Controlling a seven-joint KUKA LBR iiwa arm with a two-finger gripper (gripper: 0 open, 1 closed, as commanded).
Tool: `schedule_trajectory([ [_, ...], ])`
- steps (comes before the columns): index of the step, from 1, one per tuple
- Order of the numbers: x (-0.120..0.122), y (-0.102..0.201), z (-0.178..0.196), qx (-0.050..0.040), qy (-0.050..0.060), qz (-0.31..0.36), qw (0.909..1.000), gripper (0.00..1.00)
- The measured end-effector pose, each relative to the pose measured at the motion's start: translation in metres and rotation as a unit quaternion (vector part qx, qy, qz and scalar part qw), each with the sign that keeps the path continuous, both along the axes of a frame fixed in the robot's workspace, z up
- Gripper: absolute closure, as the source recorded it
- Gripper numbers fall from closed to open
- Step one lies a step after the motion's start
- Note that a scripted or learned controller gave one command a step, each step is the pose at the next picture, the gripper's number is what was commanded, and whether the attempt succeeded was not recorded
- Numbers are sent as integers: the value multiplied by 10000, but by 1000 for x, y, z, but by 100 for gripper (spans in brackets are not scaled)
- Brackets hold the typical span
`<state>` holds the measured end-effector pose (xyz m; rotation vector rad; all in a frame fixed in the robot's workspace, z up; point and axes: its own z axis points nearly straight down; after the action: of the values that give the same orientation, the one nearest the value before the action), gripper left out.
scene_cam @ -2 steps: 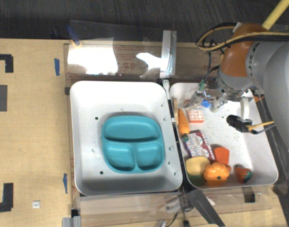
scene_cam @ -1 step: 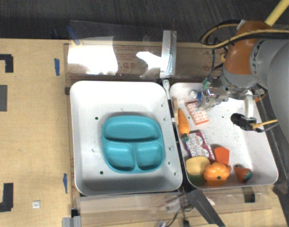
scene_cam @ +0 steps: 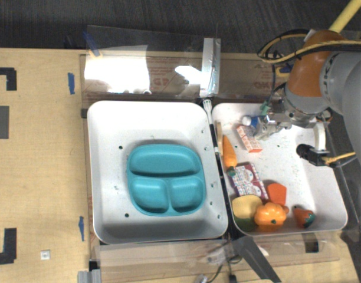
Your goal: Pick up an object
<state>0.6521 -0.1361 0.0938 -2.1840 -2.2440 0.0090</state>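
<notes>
Two bins: teal tray, toy food

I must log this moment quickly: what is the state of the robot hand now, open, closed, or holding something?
Hand: low over the far end of the right shallow white bin, beside a small red-and-white packet; open or closed cannot be told.

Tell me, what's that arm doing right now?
End effector low in right bin, far corner. Small red-and-white packet beside it, not gripped. Toy food clustered near front.

Tan wooden bench with black corner marks and blue tape bits, dark grey floor beyond
</notes>
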Motion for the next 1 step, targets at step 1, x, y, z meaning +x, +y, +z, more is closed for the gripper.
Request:
schedule_trajectory([
  [1,-1,0,-3,-4,7,-4,10000,0],
])
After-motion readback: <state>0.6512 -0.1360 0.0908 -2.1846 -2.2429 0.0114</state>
